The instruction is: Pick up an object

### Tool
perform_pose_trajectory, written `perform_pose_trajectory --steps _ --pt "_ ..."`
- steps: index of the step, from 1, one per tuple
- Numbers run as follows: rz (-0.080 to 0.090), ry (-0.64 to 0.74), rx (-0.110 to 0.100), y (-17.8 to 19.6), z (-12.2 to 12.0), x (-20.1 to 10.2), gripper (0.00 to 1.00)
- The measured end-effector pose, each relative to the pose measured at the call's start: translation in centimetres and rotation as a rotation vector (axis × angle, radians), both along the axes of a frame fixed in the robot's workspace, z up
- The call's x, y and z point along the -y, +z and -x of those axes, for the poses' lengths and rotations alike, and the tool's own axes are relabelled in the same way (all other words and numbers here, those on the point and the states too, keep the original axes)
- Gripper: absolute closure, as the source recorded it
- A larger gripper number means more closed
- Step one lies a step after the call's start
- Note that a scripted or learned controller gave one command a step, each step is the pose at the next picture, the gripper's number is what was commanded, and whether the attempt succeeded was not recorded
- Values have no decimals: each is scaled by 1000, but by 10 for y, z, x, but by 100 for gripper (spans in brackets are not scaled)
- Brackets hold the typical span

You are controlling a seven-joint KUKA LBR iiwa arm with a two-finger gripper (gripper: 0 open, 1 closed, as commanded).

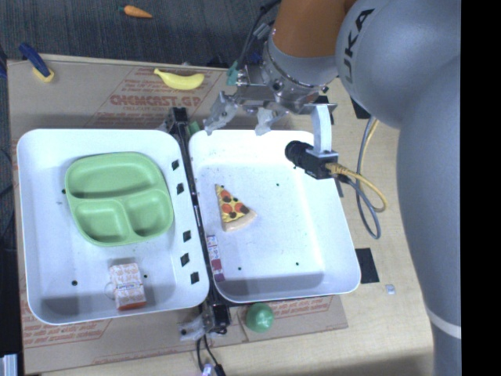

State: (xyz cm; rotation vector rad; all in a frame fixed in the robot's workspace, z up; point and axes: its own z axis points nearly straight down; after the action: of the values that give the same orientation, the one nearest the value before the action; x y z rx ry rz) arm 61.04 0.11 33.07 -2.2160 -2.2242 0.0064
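Note:
A toy pizza slice (232, 207) lies flat in the left part of the right bin (329, 241). In the left bin (39, 233) sit a green divided plate (119, 197) and, nearer the front, a small red and white packet (127, 285). My gripper (243, 120) hangs over the right bin's back left corner, well behind the pizza slice. Its two fingers (221, 116) are spread, and nothing is between them.
A yellow banana (179, 77) lies on the cardboard behind the bins. A green ball (259, 316) rests in front of the right bin. An orange carrot (138, 11) and a blue and yellow object (37, 61) lie far back left. A yellow cable (368, 190) loops over the right bin's right rim.

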Motion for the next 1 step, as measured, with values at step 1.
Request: perform_pose_trajectory --steps 1 --pt "-1 1 -3 -141 -18 32 0"
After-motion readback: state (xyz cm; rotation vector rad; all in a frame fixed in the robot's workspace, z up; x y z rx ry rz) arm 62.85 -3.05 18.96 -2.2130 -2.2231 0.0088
